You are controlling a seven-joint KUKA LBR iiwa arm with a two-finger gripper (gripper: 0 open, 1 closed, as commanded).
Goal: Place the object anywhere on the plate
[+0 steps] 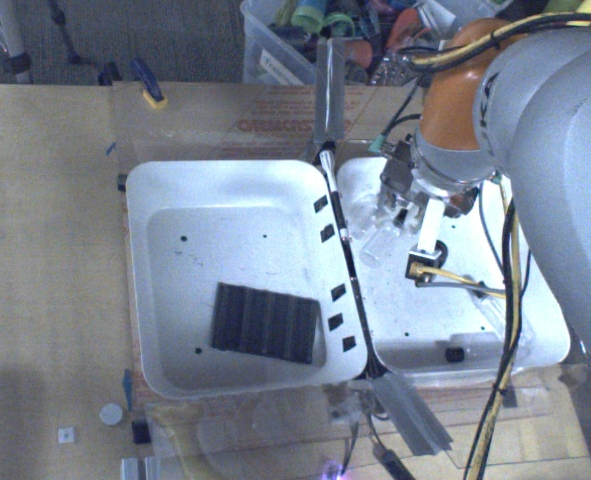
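Progress is looking slight, as far as I can judge. Nearest the camera, the dark ribbed rectangular slab (265, 323) is lying flat in the left-hand shallow white plastic bin (145, 183), well away from the two-finger gripper (415, 223) and across the divider from it. I am taking this slab to be the plate, and nothing is resting on it, so the placing is not yet done.

A small dark piece (456, 353) is sitting on the floor of the right-hand shallow white plastic bin (535, 343), on the near side of the gripper and apart from it.

Farther in, the gripper is hanging low over the far corner of that same bin, close to the divider. Just beside it, towards the divider, a pale, see-through lump (375, 236) is showing faintly against the white floor. This is probably the object to be moved, though it is too washed out for me to name. Whether the gripper is open or closed, and whether it has hold of anything, I cannot tell, since glare and cabling are blurring that spot.

What is remaining, then, is securing the object, carrying it over the divider and setting it down on the slab.

Beyond the gripper, off the bench, a clear plastic tub of mixed coloured toys (275, 28) is standing.
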